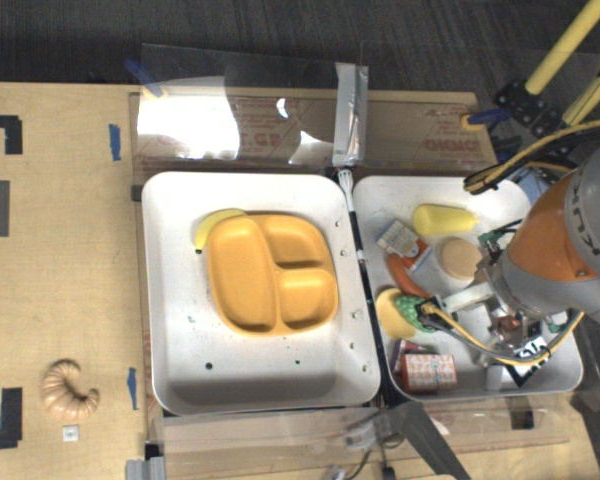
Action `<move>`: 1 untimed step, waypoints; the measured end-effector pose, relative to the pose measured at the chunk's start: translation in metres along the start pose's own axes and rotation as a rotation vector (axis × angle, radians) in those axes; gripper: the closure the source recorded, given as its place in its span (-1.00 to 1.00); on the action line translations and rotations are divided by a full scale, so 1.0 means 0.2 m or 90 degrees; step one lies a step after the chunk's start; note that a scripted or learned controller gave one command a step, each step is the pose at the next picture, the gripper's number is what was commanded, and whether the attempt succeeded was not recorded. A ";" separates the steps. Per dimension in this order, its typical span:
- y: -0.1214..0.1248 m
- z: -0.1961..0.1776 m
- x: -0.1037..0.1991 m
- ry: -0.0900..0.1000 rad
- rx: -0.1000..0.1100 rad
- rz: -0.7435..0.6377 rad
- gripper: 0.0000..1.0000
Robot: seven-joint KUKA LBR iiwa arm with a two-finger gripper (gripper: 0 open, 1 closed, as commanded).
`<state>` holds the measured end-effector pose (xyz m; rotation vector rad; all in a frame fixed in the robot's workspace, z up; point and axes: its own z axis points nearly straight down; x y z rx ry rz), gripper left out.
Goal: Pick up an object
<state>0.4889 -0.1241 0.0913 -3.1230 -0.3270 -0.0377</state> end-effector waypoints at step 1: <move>0.00 -0.03 -0.02 -0.008 0.002 0.002 1.00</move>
